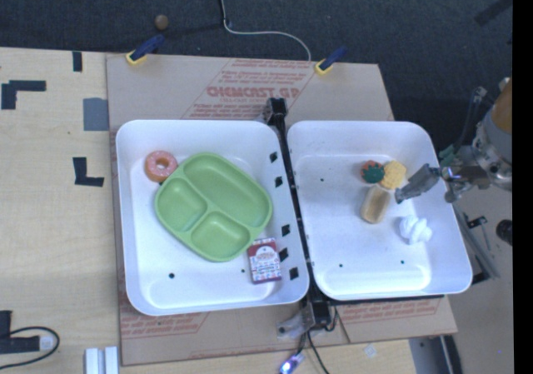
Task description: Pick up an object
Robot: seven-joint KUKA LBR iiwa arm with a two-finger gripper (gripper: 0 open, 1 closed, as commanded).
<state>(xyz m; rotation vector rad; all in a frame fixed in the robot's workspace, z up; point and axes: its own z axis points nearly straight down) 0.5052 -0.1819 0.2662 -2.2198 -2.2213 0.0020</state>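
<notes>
The right bin (366, 281) holds a small orange and green toy (371, 171), a yellow piece (393, 172), a tan cylinder (375, 204) and a white crumpled object (414, 230). My gripper (419, 182) reaches in over that bin's right side, just right of the yellow piece and above the white object. I see nothing held in it. In the left bin (137, 281) lie a pink doughnut (160, 166), a green divided plate (214, 206) and a small red box (265, 262).
The two bins meet at a ridge with black clips (287, 197). They rest on a cardboard sheet (250, 89) fixed by clamps at the back. A white cable (266, 33) runs behind. The arm's wrist (487, 160) stands at the right bin's edge.
</notes>
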